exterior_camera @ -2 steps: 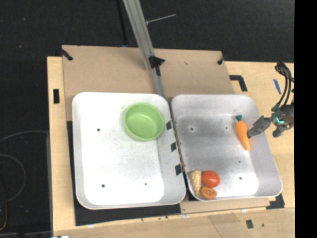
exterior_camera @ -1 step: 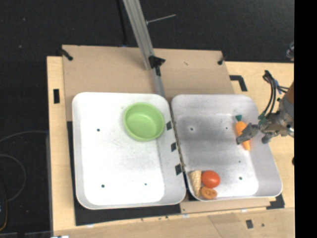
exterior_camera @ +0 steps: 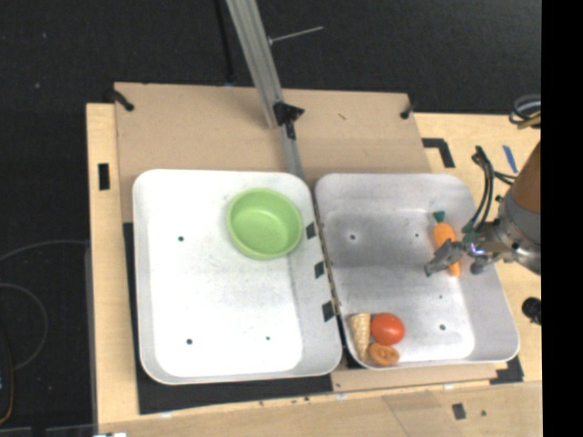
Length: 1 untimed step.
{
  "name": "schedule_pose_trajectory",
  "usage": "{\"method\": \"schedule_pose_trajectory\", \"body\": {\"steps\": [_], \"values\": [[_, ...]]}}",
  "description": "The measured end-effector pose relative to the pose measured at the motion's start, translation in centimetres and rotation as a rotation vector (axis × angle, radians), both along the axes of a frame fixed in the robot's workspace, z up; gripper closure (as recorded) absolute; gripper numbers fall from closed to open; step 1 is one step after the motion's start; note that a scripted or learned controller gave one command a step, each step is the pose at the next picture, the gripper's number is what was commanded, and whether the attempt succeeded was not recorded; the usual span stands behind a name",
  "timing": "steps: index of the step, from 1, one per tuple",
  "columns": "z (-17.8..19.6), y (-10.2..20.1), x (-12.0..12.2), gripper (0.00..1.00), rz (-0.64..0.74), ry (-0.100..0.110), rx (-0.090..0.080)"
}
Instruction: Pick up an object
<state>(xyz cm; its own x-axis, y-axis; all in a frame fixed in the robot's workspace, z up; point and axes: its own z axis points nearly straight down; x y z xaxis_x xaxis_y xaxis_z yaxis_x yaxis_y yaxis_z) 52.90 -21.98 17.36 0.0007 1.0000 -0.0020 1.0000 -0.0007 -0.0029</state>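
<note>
The hand sits low in the right bin, its grip unclear, touching the toy carrot.

Arm enters from the right edge of the view, about mid-height. Orange band on the wrist shows at the far right, with the grey wrist section below it. Dark cables loop from the upper wrist toward the tool. Tool reaches out leftward and slightly downward from the wrist, low in posture. Its grey fingers point left. Finger spacing too small and blurred to read.
</note>
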Motion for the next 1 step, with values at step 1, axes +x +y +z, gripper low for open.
{"method": "schedule_pose_trajectory", "body": {"steps": [1], "values": [[-5.51,0.93,-0.10,0.00,-0.002,0.001,0.001]]}}
